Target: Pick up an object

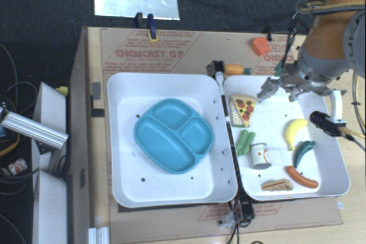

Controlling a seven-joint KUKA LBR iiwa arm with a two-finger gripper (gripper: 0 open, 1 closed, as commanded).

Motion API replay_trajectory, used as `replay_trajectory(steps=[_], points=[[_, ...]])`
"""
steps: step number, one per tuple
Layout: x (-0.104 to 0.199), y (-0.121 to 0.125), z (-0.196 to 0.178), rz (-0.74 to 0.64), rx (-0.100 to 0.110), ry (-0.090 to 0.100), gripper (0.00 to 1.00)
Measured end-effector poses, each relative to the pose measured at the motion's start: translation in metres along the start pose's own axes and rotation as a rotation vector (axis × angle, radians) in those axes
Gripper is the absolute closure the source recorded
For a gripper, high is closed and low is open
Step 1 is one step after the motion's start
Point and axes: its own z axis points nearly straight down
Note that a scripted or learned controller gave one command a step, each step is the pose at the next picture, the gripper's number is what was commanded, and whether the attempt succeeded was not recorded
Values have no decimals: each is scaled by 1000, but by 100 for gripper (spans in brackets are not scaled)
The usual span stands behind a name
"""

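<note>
The right bin [337, 180] holds several toy foods: a pizza slice [242, 110], green beans [245, 142], a small grey can [260, 155], a yellow banana [295, 132], a teal pepper [302, 152], a red sausage [301, 177] and a brown bun [277, 184]. My gripper [278, 94] hangs over the back of this bin, right of the pizza slice and above the banana. Its fingers [267, 89] are spread open with nothing between them.
The left bin [123, 180] bears a blue divided plate [173, 134]. A carrot [234, 70] lies behind the bins where they meet, and an orange block [261, 46] sits on the board behind the right bin. A black-and-white fitting [326, 121] overhangs the right bin's right side.
</note>
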Motion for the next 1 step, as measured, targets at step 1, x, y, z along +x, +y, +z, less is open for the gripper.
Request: replay_trajectory(steps=[1], points=[[-49, 10, 46, 2, 1, -1, 0]])
